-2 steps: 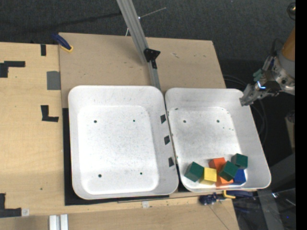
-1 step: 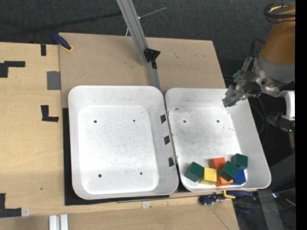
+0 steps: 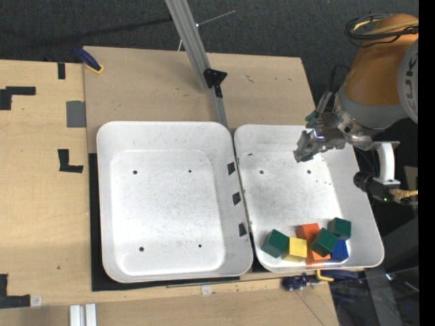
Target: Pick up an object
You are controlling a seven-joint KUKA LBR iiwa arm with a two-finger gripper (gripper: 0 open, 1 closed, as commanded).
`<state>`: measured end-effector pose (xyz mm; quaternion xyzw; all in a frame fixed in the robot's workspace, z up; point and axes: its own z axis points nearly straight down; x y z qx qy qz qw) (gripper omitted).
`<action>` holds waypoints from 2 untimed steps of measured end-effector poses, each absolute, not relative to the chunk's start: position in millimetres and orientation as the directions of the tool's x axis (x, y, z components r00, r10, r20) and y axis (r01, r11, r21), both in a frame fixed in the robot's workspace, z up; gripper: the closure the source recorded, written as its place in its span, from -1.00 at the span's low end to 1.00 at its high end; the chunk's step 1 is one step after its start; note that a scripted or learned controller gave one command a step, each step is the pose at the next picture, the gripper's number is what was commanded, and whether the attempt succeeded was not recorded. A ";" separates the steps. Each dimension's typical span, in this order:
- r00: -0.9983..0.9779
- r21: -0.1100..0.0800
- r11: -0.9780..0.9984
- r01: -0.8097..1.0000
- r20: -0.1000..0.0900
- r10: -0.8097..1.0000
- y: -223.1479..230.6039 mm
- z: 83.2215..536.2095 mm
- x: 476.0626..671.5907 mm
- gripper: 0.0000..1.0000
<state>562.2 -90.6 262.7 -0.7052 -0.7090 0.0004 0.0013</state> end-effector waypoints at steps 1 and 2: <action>-0.007 -0.003 0.007 1.000 0.002 1.000 -32.2 248.2 551.0 1.00; -0.006 -0.003 0.006 1.000 0.001 1.000 21.0 239.8 550.5 1.00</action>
